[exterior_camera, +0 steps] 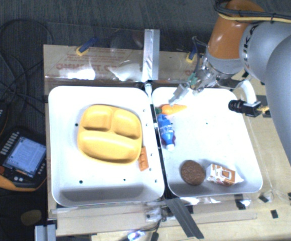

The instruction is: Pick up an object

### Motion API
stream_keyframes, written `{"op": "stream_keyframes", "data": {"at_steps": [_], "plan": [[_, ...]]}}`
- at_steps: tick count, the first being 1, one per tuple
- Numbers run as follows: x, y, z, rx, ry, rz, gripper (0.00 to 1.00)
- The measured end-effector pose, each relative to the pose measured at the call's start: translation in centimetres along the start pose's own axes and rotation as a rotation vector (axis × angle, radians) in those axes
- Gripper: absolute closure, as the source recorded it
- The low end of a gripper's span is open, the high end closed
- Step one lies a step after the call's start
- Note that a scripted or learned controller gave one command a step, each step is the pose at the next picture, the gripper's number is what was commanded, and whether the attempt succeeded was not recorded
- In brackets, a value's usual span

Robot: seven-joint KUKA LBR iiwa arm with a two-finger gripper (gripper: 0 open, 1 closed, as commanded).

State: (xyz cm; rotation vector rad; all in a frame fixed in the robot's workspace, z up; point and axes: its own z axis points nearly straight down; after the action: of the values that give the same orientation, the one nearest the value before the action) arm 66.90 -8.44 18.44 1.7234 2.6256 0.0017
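1. Bench point(55, 59) of pale wood on dark carpet, cables and a handheld controller point(20, 157) off to one side; two shallow white bins sit side by side so things can go from one to the other.
2. Task names no particular object. Nearest candidate is the orange carrot-like piece point(174, 108) at the far end of the right bin point(221, 129), lying flat close to the middle divider.
3. Gripper point(181, 91) hangs just above and beside that orange piece, tilted down toward it; nothing is seen between its tips. Open or closed: cannot tell, too small and blurred.
4. Blue tube-like item point(166, 133) lies along the divider wall just nearer the camera than the orange piece, a small green bit point(159, 114) at its far end. Tight against the wall, so probably hard to get at from that side.
5. Brown round cookie-like disc point(191, 172) and a white-and-orange packet point(222, 174) rest almost touching at the near end of the right bin, well apart from the gripper.
6. Left bin point(65, 185) holds a big yellow moulded tray point(109, 133), upside-down by the look, with a small orange piece point(143, 159) wedged between it and the divider.
7. Judgement: approach stage, grasp not yet made; the orange piece seems the likely target given where the arm point(246, 34) points.
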Motion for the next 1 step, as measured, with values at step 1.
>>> {"op": "stream_keyframes", "data": {"at_steps": [1], "plan": [[-2.26,-1.14,7.19,0.005,-0.002,-0.080,0.00]]}}
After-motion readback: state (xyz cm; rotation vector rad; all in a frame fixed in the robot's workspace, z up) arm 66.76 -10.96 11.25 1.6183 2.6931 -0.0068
